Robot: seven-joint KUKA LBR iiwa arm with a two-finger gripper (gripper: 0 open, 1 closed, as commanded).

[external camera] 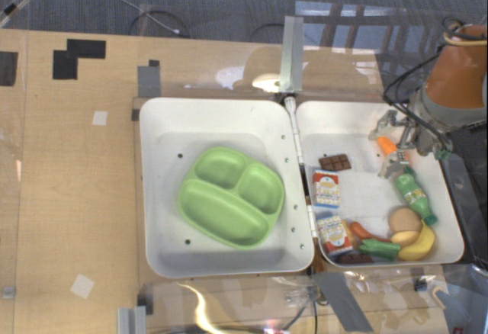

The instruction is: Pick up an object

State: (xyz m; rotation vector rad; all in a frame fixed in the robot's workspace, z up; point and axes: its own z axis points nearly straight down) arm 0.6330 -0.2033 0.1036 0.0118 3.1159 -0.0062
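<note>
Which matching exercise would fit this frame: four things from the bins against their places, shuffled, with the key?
Things:
1. green divided plate
2. chocolate bar
3. banana
4. green bottle

Places:
A. near right corner of the right bin
B. middle of the left bin
C. right bin, towards its far left, just beyond the small cartons
D. right side of the right bin, just below the hand

Pairs: 1-B, 2-C, 3-A, 4-D
</note>
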